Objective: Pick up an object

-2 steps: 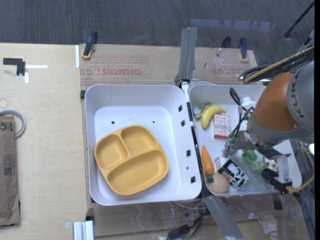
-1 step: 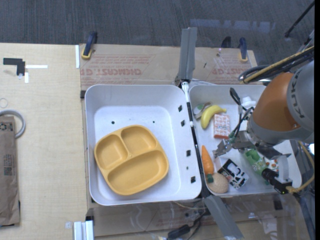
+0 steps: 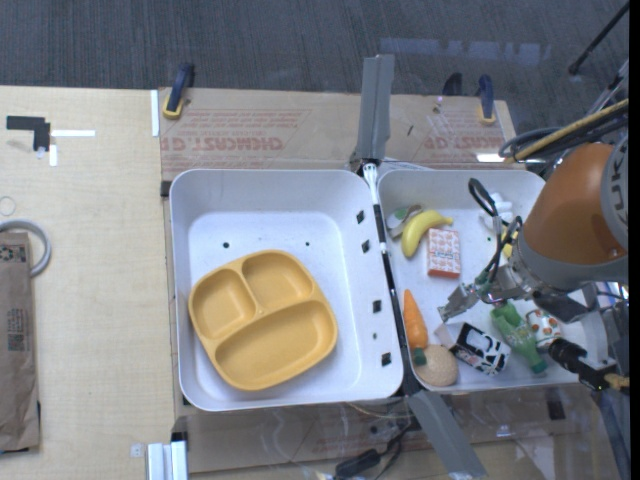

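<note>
My gripper (image 3: 463, 305) hangs low over the middle of the right bin (image 3: 455, 176), below the arm's orange band (image 3: 575, 208). It sits just right of a carrot (image 3: 414, 318) and just above a black-and-white object (image 3: 479, 347). A banana (image 3: 422, 227) and a small red-and-white box (image 3: 443, 252) lie farther back in the bin. At the front edge rests a tan round bun-like item (image 3: 436, 365). A green bottle (image 3: 517, 332) lies to the gripper's right, partly under the arm. Nothing can be seen held.
The left bin (image 3: 200, 203) holds a yellow divided plate (image 3: 263, 317). A grey divider post (image 3: 375, 108) stands between the bins at the back. Blue clamps (image 3: 180, 88) grip the cardboard behind. A brown paper bag (image 3: 15, 338) lies on the bench at far left.
</note>
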